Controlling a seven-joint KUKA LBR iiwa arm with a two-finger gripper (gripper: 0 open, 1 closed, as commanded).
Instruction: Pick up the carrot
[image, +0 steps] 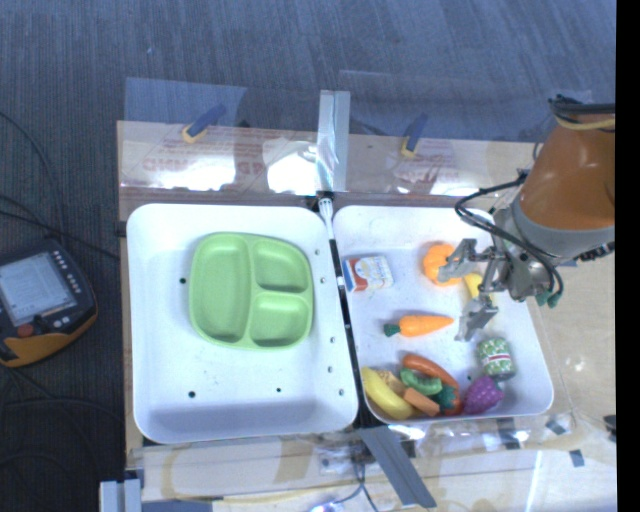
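Piled toys (430, 388) are lying nearest, along the right bin's (375, 232) front wall, below and left of the gripper (470, 291): a banana (384, 394), a purple piece (483, 394) and a green ball (494, 357). Spread wide, the gripper is holding nothing and hanging over the right bin. The carrot (422, 324) is lying flat just left of the lower finger (478, 318), apart from it. An orange fruit (438, 262) is sitting by the upper finger. Far left, a green tray (250, 290) is resting in the other bin (160, 330).

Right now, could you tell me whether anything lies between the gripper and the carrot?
Nothing visible does. The gripper hangs just right of the carrot, with bare bin floor between them; the orange fruit sits farther back.
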